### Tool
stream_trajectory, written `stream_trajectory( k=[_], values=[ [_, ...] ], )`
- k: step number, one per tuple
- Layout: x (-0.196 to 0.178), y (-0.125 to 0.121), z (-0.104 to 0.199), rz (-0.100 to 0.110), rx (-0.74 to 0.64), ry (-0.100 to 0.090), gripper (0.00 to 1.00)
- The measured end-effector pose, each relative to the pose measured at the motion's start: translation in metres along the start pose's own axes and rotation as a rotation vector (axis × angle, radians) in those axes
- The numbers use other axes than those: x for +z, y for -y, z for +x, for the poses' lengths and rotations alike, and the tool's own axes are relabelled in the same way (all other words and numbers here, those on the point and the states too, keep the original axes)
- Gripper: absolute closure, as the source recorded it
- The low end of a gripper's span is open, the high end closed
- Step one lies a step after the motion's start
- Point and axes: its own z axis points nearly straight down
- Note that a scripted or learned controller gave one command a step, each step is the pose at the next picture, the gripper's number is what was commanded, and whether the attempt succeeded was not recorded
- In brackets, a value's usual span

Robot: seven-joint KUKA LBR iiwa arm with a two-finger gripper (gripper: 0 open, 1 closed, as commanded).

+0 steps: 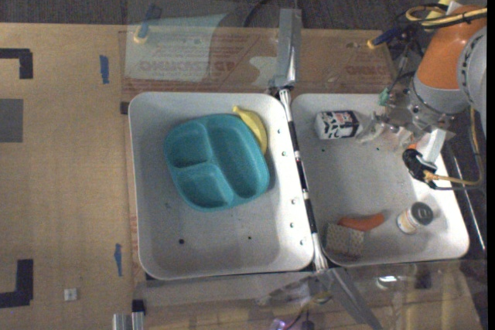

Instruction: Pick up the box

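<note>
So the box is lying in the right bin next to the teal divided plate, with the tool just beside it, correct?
Not quite. The box does lie in the right bin with the tool just beside it, but the teal divided plate is in the left bin, not next to the box. The camera view shows the plate there with a banana at its edge.

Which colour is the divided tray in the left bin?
Teal, seen in the camera view.

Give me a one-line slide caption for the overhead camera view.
KUKA arm's gripper beside the small box lying in the right bin; teal divided tray and banana in the left.
</note>
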Motion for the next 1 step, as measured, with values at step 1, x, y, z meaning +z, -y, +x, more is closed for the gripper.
stream_trajectory(
  k=[1],
  values=[
    [0.0014, -0.0138, -0.0007, 0.029, -0.112, 0.010, 0.00]
  ],
)
